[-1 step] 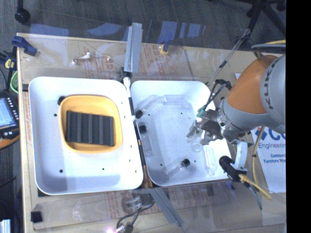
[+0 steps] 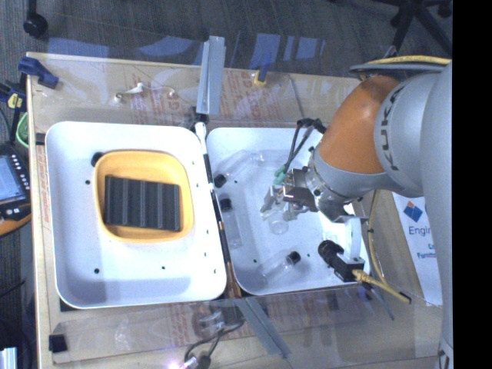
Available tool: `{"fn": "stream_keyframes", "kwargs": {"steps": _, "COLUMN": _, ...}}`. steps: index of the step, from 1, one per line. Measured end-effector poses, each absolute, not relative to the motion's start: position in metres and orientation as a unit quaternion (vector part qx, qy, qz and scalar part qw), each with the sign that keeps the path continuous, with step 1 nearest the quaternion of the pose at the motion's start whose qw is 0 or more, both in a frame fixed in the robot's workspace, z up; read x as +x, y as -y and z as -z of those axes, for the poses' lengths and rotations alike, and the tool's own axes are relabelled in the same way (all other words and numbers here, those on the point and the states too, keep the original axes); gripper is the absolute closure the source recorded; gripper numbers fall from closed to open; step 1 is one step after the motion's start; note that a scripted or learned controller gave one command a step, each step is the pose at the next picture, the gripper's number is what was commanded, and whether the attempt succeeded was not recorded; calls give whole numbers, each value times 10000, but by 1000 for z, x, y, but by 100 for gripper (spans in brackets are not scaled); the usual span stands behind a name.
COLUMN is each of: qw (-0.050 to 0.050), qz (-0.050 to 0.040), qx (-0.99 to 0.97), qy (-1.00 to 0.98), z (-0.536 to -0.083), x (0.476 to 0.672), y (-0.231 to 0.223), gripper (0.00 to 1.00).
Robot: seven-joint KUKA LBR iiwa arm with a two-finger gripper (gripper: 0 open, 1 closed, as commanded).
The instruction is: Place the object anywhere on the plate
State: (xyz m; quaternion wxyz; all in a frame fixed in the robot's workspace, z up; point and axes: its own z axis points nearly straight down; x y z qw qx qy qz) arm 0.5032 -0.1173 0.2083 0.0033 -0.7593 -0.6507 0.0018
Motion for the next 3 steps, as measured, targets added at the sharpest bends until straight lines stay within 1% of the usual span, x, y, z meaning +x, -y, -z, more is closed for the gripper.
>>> {"fn": "stream_keyframes", "kwargs": {"steps": 1, "qw": 15, "qz": -8, "qx": -7037, "qy": 7105, "z": -225, "x": 570, "y": 58, "gripper": 100}}
{"fn": "stream_keyframes", "kwargs": {"steps": 2, "qw": 28, "qz": -18, "qx": -6318, "qy": 7752, "z": -190, "x": 585, "y": -2, "gripper": 100}}
{"fn": "stream_keyframes", "kwargs": {"steps": 3, "qw": 27, "qz": -17, "qx": -6318, "qy": 7751, "z": -191, "x": 585, "y": -1, "gripper": 0}}
